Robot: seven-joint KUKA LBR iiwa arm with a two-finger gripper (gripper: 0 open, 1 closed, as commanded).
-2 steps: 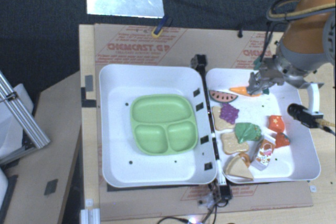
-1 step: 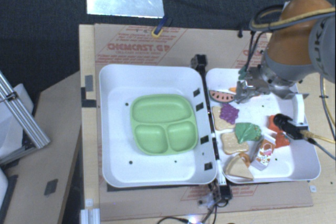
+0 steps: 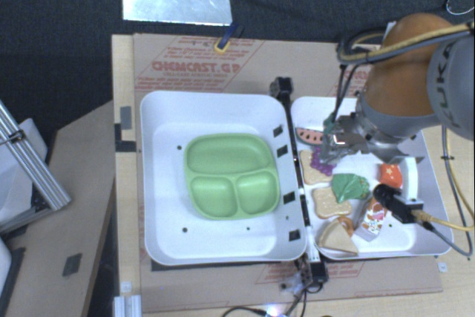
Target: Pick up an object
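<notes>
— What do you see, left to right?

— You have a smooth green divided plate [image 3: 228,176], three compartments, in the left bin [image 3: 167,130]. In the right bin [image 3: 427,230]: a watermelon slice [image 3: 309,135], a purple piece [image 3: 324,157], toast [image 3: 330,200], a crinkled green leaf [image 3: 349,185], a small carton [image 3: 373,220].

— And the gripper?

— Your gripper [image 3: 332,147] hangs over the purple piece, watermelon just left of it, leaf below. Whether it is open or clamped, you cannot tell.

— Surroundings?

— Printed cardboard [image 3: 194,63] under both bins; dark carpet [image 3: 59,11] beyond.

grey arm [image 3: 445,78], orange band above wrist, yellow and black cables, metallic gripper [image 3: 332,145].
</notes>
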